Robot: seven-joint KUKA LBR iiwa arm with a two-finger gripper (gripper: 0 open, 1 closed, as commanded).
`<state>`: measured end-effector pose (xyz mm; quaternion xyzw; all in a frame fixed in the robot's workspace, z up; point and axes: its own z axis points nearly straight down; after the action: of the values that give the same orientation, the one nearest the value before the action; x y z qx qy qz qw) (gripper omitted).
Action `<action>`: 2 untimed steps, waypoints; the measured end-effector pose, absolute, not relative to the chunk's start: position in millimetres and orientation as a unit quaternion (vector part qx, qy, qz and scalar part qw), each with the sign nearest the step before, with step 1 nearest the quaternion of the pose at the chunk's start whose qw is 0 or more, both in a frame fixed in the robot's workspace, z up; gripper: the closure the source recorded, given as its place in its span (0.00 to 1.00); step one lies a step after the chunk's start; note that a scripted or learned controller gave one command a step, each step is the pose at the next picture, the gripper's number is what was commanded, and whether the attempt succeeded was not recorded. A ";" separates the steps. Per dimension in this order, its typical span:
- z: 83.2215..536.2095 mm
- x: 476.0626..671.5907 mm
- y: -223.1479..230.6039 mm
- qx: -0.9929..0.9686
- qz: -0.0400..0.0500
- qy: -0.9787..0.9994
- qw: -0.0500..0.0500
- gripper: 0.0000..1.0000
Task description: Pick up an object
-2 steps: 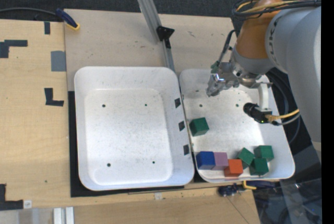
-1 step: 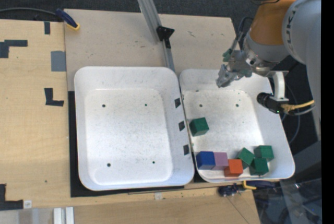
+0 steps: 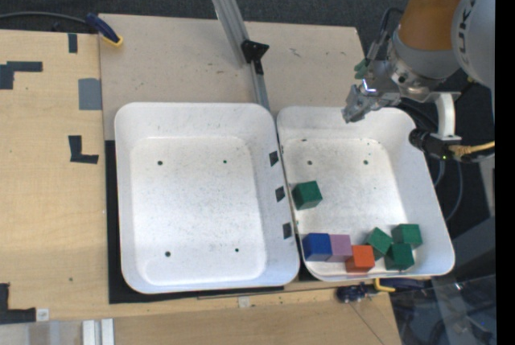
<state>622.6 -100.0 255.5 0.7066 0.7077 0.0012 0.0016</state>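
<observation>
In the right-hand bin point(image 3: 418, 166), a lone green cube point(image 3: 306, 194) lies near the bin's left wall, about midway along it, resting flat on the floor and touching nothing else. The gripper point(image 3: 356, 111) hangs well apart from this cube, over the bin's far rim toward the right. Nothing shows between the fingers; how far they stand open cannot be told from this angle.

Along the near wall of the same bin sits a cluster of further cubes. A blue cube point(image 3: 317, 245) lies leftmost, with a purple cube point(image 3: 340, 245) just beside it. An orange cube point(image 3: 362, 256) touches the purple one on its right. Three more green cubes point(image 3: 397, 245) are grouped at the near right corner, packed close together. This cluster lies farther still from the gripper than the lone cube.

The left-hand bin point(image 3: 193, 190) stands side by side with the right one, their inner rims touching. The arm point(image 3: 442, 14), grey with an orange band, enters from the upper right.
</observation>
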 end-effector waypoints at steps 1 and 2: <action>238.5 637.9 -48.6 0.705 0.000 0.709 -0.001 1.00; 243.3 656.9 8.9 0.705 0.001 0.709 0.000 1.00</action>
<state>656.9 8.9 243.3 0.7047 0.7095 0.0005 -0.0002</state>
